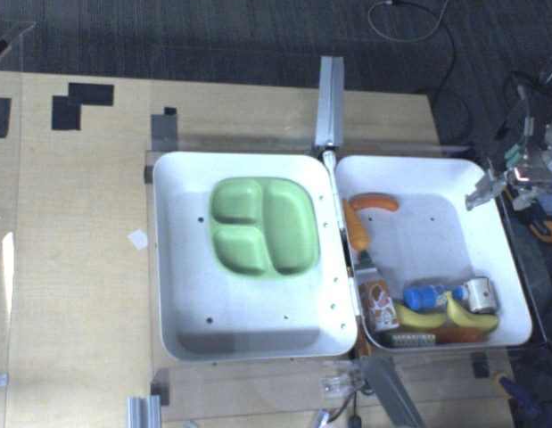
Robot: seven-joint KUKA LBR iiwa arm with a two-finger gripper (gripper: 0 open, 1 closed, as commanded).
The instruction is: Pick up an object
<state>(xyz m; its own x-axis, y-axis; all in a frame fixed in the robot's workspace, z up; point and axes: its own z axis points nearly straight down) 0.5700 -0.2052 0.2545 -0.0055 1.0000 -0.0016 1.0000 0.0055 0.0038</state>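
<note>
Yellow banana lay crowded among a can and bottle; the gripper hovered at the right bin's edge, finger state unclear; the isolated sausage looked easier.

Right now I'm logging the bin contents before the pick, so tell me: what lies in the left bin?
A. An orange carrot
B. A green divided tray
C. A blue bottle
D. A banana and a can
B: the green divided tray sits in the left bin, while the banana, can, carrot and blue bottle lie in the right bin.
</note>
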